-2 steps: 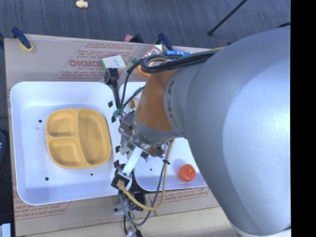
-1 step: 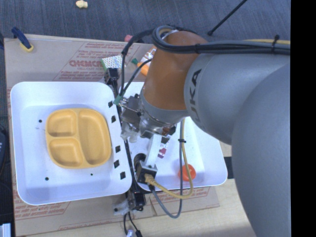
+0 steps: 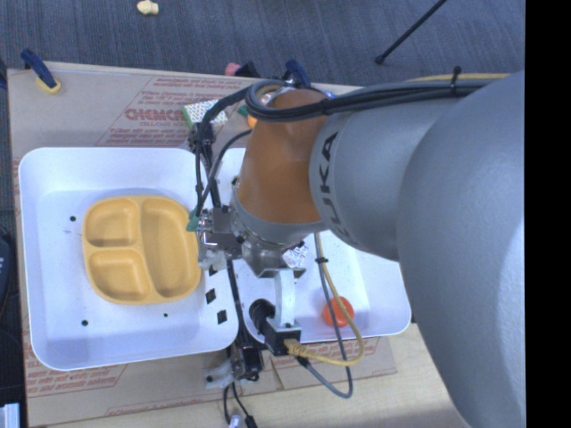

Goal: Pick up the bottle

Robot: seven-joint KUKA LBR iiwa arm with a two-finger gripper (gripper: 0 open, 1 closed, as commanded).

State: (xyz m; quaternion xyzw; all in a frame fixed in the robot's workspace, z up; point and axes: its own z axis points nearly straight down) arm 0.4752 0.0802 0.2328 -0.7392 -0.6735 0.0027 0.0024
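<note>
Bottle (image 3: 337, 311), as far as can be told, is the small orange rounded thing lying in the right shallow white plastic bin (image 3: 379, 297), close to that bin's near edge and toward its near right corner. Only a little of it shows, so its shape is unsure. A yellow cable loops just beside it on its left.

The grey metal two-finger gripper (image 3: 259, 259) hangs below the orange band of the big grey arm (image 3: 428, 168), over the left side of the right bin, near the wall the two bins share. It is apart from the bottle, further from the bin's near edge and to the bottle's left. Whether the claw is wide or narrow cannot be told, as the wrist covers it. A crinkled clear scrap (image 3: 295, 257) shows just beside the gripper.

In the left shallow white plastic bin (image 3: 36, 239) lies a yellow plastic tray with three compartments (image 3: 141, 248), flat, near the bin's middle. Both bins rest on a brown cardboard sheet with red print (image 3: 134, 114), with a blue clamp (image 3: 40, 69) at its far left corner.
</note>
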